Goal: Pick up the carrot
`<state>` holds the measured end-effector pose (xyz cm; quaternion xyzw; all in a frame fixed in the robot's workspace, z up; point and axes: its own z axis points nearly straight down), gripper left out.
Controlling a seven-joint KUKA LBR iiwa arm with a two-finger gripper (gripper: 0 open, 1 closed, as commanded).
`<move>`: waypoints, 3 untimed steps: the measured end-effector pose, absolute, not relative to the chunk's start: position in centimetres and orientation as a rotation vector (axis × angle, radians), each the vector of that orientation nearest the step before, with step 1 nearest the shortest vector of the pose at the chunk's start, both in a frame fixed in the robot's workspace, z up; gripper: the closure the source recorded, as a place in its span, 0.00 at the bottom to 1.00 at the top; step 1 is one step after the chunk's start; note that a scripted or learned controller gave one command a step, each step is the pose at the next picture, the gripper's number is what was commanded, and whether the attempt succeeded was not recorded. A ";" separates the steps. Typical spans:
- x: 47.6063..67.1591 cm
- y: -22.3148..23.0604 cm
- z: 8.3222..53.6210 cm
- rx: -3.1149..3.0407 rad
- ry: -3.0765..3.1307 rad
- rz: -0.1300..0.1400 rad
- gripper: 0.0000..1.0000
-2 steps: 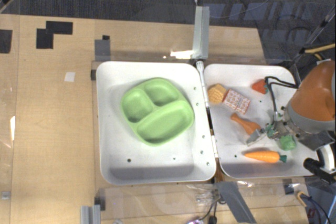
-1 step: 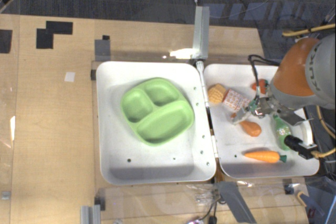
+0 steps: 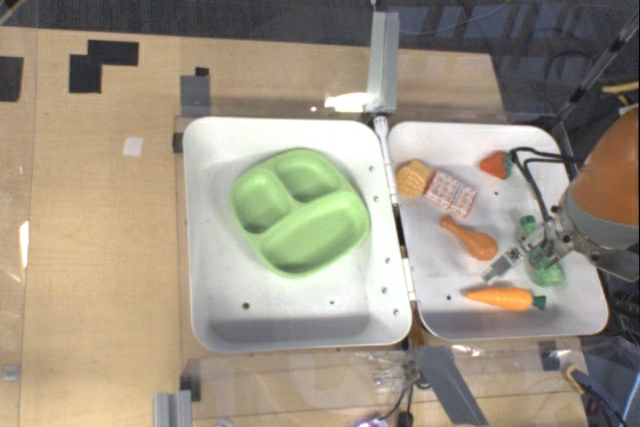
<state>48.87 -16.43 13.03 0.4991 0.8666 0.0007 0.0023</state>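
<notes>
1. The grey arm [image 3: 610,200] with its orange band is cut off at the right edge; its small two-finger gripper [image 3: 512,260] is hard to read, so whether it holds anything cannot be told.
2. One orange plastic carrot [image 3: 502,298] lies in the right white bin [image 3: 590,315], just below the gripper.
3. One green divided plate [image 3: 298,210] sits in the left white bin [image 3: 215,315].

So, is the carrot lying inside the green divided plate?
No, the carrot lies in the right bin near its front edge, while the green divided plate sits in the left bin.
</notes>
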 end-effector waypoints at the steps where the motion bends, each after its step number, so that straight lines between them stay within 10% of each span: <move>1: 49.3 -13.2 9.0 1.788 2.571 0.006 0.00; 2: 49.2 -13.1 8.9 1.935 2.462 0.013 0.00; 3: 57.9 -16.4 8.9 2.092 2.324 0.011 0.00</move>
